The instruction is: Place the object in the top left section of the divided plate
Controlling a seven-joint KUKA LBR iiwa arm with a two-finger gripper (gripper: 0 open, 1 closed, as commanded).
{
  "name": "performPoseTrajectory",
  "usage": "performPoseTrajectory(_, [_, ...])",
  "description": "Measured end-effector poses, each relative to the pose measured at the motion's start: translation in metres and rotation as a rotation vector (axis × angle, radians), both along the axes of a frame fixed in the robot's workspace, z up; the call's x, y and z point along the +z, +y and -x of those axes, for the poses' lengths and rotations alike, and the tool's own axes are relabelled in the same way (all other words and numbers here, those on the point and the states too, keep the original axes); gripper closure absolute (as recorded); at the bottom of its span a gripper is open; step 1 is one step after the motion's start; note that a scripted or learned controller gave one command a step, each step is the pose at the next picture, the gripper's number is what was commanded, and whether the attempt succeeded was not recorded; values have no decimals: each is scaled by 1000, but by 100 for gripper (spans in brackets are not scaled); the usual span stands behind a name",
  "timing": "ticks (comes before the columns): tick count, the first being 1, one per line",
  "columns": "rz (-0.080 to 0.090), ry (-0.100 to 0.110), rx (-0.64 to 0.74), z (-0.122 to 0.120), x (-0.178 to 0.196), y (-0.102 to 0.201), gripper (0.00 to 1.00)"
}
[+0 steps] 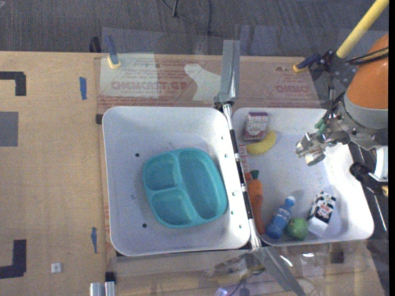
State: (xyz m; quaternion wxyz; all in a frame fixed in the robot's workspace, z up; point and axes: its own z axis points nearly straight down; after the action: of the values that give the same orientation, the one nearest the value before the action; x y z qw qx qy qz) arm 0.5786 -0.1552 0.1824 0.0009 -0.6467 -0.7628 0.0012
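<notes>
Jaws of the gripper (311, 148) too blurred to call apart or together, I see the left bin (117, 128) holding one teal divided plate (184, 187), the right bin (290, 184) one packet (256, 126), banana (262, 143), carrot (255, 197), bottle (281, 216), green fruit (298, 228) and carton (322, 211).

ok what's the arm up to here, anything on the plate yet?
Nothing on it yet. The teal divided plate sits bare in the left bin. The arm's gripper is over the right bin, with nothing visibly between its fingers. The pickable things all lie in that bin: a banana, a small packet, a carrot, a blue bottle, a green ball and a small milk carton.
</notes>
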Motion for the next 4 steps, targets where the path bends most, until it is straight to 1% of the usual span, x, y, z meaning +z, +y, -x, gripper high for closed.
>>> performPoseTrajectory(1, [-2, 2, 76, 33, 36, 81, 100])
performPoseTrajectory(2, [-2, 3, 184, 100, 45, 152, 100])
performPoseTrajectory(3, [-2, 3, 277, 100, 40, 213, 100])
performPoseTrajectory(4, [0, -1, 356, 100, 58, 285, 100])
